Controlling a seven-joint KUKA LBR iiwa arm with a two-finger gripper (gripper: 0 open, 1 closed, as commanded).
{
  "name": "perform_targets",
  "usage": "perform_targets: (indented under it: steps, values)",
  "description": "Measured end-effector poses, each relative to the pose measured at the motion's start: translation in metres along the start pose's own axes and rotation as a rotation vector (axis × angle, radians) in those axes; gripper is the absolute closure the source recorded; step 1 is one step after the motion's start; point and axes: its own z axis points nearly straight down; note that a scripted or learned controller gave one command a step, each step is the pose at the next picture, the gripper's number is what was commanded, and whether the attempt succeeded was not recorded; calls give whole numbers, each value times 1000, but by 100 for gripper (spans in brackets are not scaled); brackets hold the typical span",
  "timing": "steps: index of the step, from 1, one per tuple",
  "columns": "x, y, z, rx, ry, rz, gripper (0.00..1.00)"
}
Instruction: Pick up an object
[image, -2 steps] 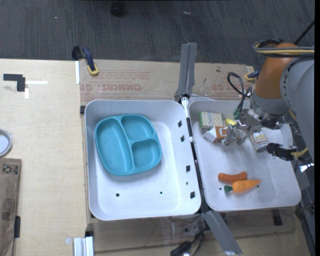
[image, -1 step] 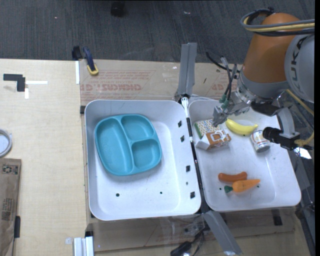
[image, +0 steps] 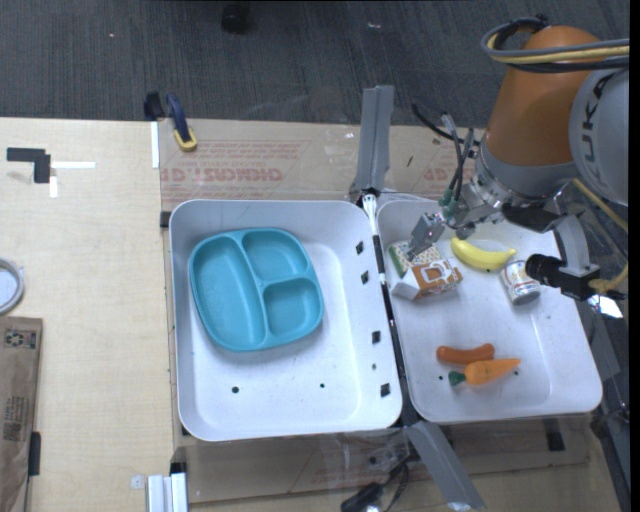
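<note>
In the right bin (image: 560, 385) lie a yellow banana (image: 483, 254), a small carton with orange and green print (image: 427, 273), a small tin can (image: 520, 281), an orange sausage-shaped piece (image: 465, 353) and a toy carrot (image: 488, 371). My gripper (image: 428, 231) hangs over the bin's upper left part, just above the carton and left of the banana. The arm with its orange band (image: 545, 85) comes in from the upper right. Nothing shows between the fingers.
The left bin (image: 200, 390) holds a blue divided plate (image: 257, 288). A metal divider post (image: 375, 140) rises between the bins at the back. On the bench to the left sit a clamp with a yellow handle (image: 180, 128) and a brown package (image: 18, 380).
</note>
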Motion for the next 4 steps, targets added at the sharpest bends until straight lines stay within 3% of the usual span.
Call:
perform_targets:
  steps: [1, 2, 3, 4]
  values:
    - [-95, 7, 2, -2, -2, 18, 0]
    - [-147, 12, 125, -21, -12, -116, 0]
    - [-151, -12, 151, -7, -3, -166, 0]
    - [-152, -12, 144, -5, -2, -165, 100]
